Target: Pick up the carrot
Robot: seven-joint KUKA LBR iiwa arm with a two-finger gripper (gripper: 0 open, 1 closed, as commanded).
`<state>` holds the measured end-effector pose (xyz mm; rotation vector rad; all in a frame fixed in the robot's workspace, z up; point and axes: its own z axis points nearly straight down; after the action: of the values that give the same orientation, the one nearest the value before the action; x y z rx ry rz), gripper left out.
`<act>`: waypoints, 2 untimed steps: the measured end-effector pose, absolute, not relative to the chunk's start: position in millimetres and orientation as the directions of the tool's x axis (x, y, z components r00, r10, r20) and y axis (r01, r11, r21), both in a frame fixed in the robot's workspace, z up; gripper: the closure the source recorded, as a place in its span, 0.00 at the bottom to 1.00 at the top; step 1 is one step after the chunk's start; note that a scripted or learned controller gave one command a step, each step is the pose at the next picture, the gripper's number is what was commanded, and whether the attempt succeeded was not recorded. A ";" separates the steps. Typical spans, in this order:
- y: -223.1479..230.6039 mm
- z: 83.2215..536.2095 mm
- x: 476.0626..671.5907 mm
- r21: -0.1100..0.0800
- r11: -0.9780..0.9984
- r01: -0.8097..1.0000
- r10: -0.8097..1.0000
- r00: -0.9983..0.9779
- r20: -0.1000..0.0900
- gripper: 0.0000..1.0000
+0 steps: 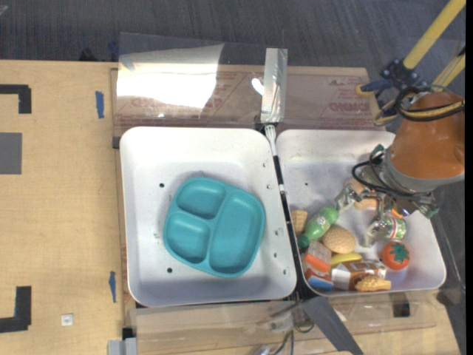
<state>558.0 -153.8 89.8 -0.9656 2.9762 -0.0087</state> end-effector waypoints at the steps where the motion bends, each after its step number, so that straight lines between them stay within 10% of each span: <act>1: -213.5 88.6 581.4 -0.011 0.453 -0.892 -0.892 -0.453 -0.006 0.00; 2: -148.9 89.0 599.7 -0.008 0.523 -0.852 -0.852 -0.523 -0.009 0.00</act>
<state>599.7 -148.9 89.0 -1.5282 2.7320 -0.0040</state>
